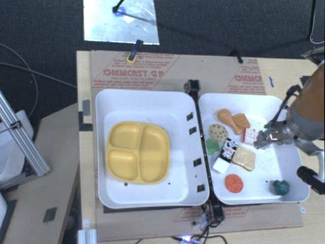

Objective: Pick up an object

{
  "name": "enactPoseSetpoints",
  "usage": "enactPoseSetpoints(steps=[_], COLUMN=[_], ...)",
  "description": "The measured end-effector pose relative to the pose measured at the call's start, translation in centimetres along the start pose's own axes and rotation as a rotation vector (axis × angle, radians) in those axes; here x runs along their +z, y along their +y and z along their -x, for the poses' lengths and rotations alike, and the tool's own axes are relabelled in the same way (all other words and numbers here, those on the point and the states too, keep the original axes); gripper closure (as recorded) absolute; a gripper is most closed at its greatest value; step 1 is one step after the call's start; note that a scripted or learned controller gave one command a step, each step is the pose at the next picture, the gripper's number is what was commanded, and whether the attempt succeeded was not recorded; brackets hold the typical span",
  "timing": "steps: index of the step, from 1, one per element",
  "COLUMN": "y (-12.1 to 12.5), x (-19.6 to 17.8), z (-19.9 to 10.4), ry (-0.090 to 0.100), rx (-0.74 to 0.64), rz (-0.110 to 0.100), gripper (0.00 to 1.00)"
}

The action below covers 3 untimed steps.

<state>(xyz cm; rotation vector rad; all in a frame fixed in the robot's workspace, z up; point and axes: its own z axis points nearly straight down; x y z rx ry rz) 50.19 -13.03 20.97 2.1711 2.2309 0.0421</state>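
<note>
Dark carpet surrounds the bench (pixel 167 65), which carries two shallow white bins side by side. In the right bin (pixel 292 164) lie the small things to pick from: a red-and-white packet (pixel 250 135) just left of the tool (pixel 264 139), a slice of toast (pixel 244 158) below it, a black-and-white card (pixel 229 149) touching the toast's left edge, and a white block (pixel 221 165) under that card. Further left sit a speckled cookie (pixel 218 132) and a green piece (pixel 212 146) against the divider. An orange drumstick-shaped toy (pixel 231 119) lies toward the far wall, an orange-red disc (pixel 234 183) near the front wall, and a dark green lump (pixel 280 187) in the front right corner.

Whether the tool is open or closed I cannot tell; it hangs low over the middle of the right bin, close beside the packet, and nothing can be made out in its grip. The arm (pixel 310 111) enters from the right.

The left bin (pixel 147 103) holds a yellow divided plate (pixel 137 152) with three compartments. Beyond the bins, a shiny foil sheet (pixel 121 14) lies on the carpet.
</note>
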Motion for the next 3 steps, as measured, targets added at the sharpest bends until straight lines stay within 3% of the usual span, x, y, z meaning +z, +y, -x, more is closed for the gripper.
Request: enactPoseSetpoints(steps=[3], y=[0.6], x=[-3.2], z=[-0.1], ry=[-0.001], rx=[-0.015], rz=[0.011], gripper=[1.0])
